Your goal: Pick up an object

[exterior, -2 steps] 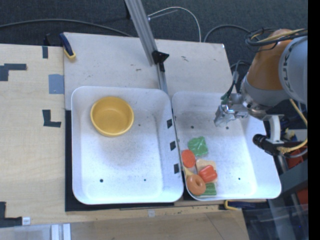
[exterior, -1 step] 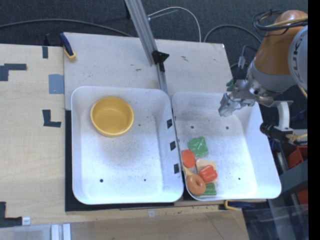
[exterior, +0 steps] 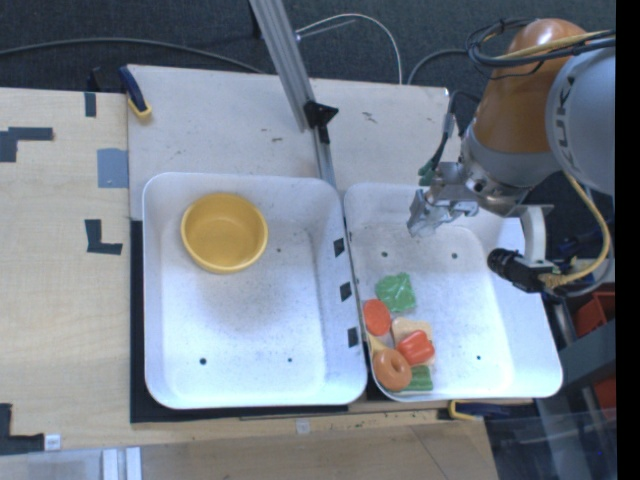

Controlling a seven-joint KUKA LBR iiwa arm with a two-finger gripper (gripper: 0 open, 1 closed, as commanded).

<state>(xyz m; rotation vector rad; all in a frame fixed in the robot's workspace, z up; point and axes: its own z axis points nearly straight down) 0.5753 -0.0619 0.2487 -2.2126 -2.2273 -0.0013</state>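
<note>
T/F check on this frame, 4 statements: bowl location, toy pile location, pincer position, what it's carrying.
1. The yellow bowl sits in the left bin. True.
2. The pile of toy food lies in the same bin as the bowl. False: it lies in the right bin, near the front, against the wall next to the left bin.
3. The pincer is over the back part of the right bin. True.
4. The pincer holds the green toy. False: the green toy lies in the pile, apart from the pincer.
</note>
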